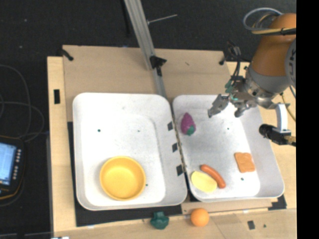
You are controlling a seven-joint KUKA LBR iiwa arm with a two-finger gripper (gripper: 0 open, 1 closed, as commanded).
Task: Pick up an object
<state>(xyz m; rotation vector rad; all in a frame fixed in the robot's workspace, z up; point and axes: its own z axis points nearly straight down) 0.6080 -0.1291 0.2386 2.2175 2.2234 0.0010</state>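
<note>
My gripper (228, 107) hangs over the far part of the right bin (264, 185), its two fingers spread open with nothing between them. A purple eggplant-like toy (187, 123) lies to its left near the bin's left wall. Toward the bin's near end lie an orange square piece (244, 162), a red sausage (213, 175) and a pale yellow piece (203, 181), the last two touching. A yellow bowl (122, 177) sits in the near part of the left bin (84, 113).
An orange ball (199, 217) and a small green object (159, 220) rest on the bench in front of the bins. A slanted metal rail (142, 31) rises behind the bins. A screen device (9, 166) sits off the bench at the left edge.
</note>
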